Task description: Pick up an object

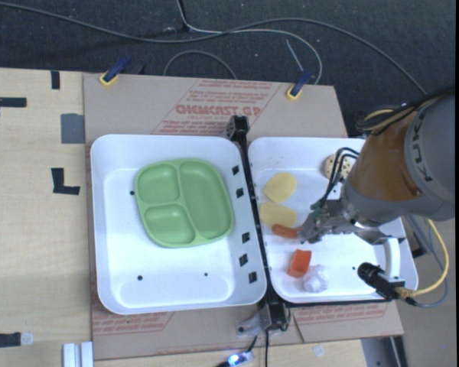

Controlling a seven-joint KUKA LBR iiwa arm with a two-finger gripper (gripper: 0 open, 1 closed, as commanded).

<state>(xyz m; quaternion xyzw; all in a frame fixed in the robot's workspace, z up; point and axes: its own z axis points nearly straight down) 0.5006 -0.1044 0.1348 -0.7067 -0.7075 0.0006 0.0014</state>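
Bench: wood top [30,228] with a cardboard sheet [214,105] under both bins; dark floor and cables behind.
Left bin [107,205]: a green tray [185,202] (three compartments), tilted.
Right bin [291,147]: two yellow slices [278,187], an orange piece [284,232], a red block [299,263], a white lump [314,282].
Gripper [312,229]: low over the orange piece; opening and grasp cannot be told.

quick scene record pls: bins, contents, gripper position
left bin: shallow white bin holding a green three-compartment plate
right bin: shallow white bin with two pale yellow round pieces, an orange sausage-shaped piece, a red-orange block, a small white crumpled lump
gripper: low over right bin, beside the sausage-shaped piece
grasp: cannot tell
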